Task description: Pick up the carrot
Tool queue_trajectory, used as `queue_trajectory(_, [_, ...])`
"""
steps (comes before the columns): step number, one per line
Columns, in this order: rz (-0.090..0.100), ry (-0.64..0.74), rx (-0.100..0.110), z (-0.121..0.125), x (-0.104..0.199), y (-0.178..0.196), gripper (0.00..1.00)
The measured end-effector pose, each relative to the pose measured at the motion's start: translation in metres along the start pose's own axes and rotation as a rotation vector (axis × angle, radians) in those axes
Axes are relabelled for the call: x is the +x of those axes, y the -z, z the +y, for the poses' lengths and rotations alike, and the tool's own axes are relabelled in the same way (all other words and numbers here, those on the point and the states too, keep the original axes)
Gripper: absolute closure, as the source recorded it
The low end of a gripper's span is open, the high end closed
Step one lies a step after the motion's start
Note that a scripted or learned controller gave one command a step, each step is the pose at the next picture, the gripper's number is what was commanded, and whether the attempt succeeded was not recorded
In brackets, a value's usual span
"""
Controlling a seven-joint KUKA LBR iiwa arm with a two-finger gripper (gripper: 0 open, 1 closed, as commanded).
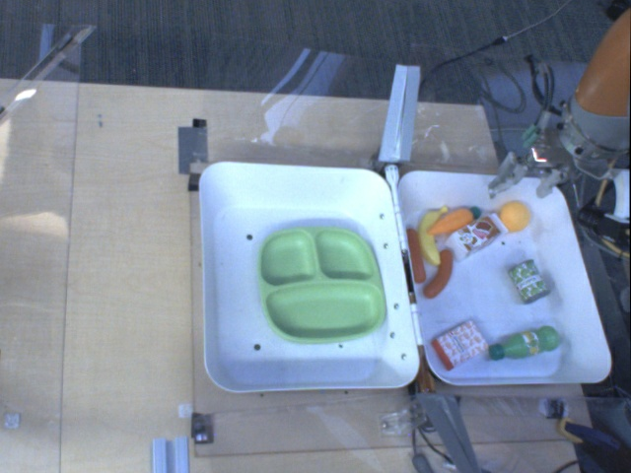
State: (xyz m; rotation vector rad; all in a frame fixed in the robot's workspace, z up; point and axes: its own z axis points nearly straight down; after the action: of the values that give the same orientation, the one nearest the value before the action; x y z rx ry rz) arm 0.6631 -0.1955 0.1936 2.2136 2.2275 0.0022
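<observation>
The carrot (453, 223) is orange with a small green tip. It lies tilted in the upper left part of the right bin (582, 313), between a yellow banana (430, 225) and a white and red bottle (479, 236). My gripper (526, 176) hangs above the bin's far edge, up and to the right of the carrot and well apart from it. Its two fingers are spread open with nothing between them.
An orange fruit (514, 215) lies just below the gripper. Two sausages (439, 274), a green can (529, 281), a red box (459, 344) and a green bottle (525, 343) share the right bin. The left bin (222, 264) holds a green divided tray (321, 284).
</observation>
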Motion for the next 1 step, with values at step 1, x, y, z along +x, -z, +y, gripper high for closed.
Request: queue_trajectory(1, [-0.002, 0.154, -0.005, -0.0051, 0.028, -0.0875, 0.0])
